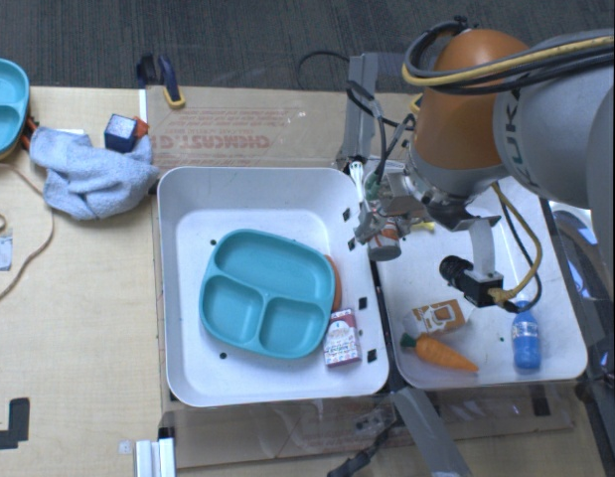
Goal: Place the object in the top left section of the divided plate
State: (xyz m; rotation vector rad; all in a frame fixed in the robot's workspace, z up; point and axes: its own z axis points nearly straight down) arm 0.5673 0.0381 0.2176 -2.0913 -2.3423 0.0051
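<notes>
Dark carpet lies behind a pale worktop (78, 366) that carries two shallow white bins. The left bin (183, 217) holds a teal divided plate (267, 291) with a small red-and-white packet (342, 338) just beside its lower right rim. The right bin (560, 306) holds a carrot (441, 353), a small brown-and-white carton (441, 316) and a blue bottle (525, 341).

The end effector (384, 229) hangs over the wall between the two bins, and we see something small and orange-red (388, 233) at its tip. We cannot tell whether that is a held object or part of the tool, nor how wide the end effector stands. So we cannot say which thing is the task's object, and its long axis and heading are too small to read.

If the object is in hand, we judge the step to be the carry to the plate. The plate sits tilted in its bin, so we would aim for the middle of the large upper-left section (262, 261), come in high over the rim, then lower before releasing, so that the piece cannot bounce across a divider.
</notes>
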